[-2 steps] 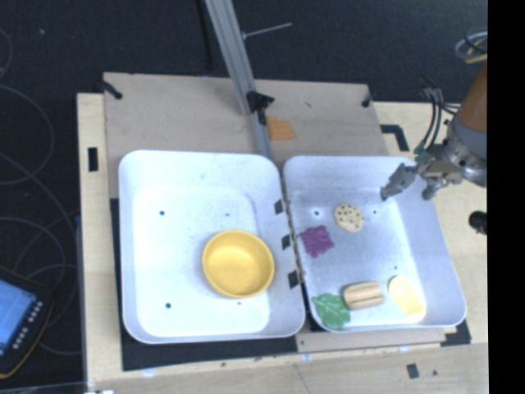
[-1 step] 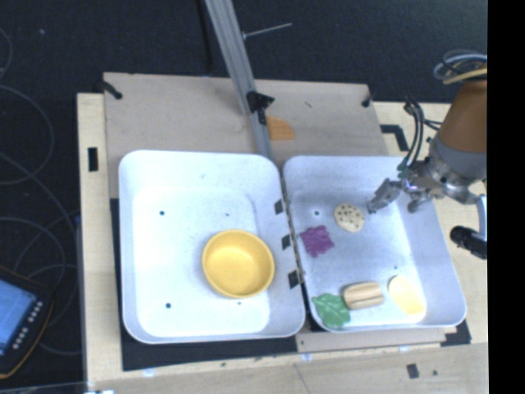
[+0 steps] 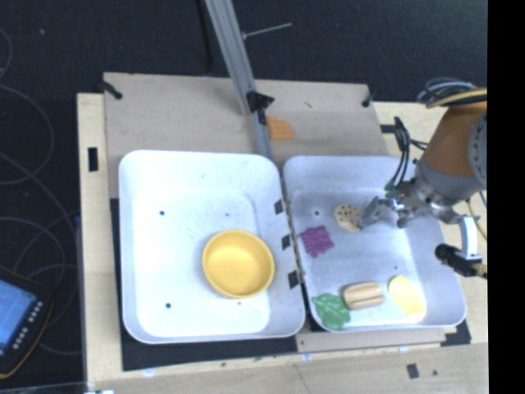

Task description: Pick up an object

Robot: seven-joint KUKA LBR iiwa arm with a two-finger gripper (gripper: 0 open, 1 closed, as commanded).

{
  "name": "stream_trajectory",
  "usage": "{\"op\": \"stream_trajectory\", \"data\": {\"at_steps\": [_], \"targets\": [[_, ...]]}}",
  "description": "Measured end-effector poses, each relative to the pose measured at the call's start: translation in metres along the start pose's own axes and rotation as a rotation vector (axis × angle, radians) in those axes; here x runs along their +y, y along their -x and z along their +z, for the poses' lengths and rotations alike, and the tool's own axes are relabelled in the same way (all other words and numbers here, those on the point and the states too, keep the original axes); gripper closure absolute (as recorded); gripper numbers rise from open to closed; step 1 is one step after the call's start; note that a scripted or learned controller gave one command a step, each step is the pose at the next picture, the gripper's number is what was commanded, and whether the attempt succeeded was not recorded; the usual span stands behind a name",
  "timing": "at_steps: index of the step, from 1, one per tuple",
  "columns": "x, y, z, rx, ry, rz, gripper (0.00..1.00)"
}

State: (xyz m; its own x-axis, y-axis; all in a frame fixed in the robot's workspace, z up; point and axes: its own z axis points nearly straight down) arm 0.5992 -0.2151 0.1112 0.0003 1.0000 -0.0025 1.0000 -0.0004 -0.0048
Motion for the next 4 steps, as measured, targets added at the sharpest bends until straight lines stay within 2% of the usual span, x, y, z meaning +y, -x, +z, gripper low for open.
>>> {"op": "stream_trajectory", "data": {"at_steps": [1,3,4], "targets": [[0.003,0.0,-0.015,0.0,0.01,0.0,1.0],[0.009,0.002,-0.115,0.0,0.013,-0.006,1.0],[-0.007,-0.038,-0.119,0.002,0.007,-0.006,1.0]]}}
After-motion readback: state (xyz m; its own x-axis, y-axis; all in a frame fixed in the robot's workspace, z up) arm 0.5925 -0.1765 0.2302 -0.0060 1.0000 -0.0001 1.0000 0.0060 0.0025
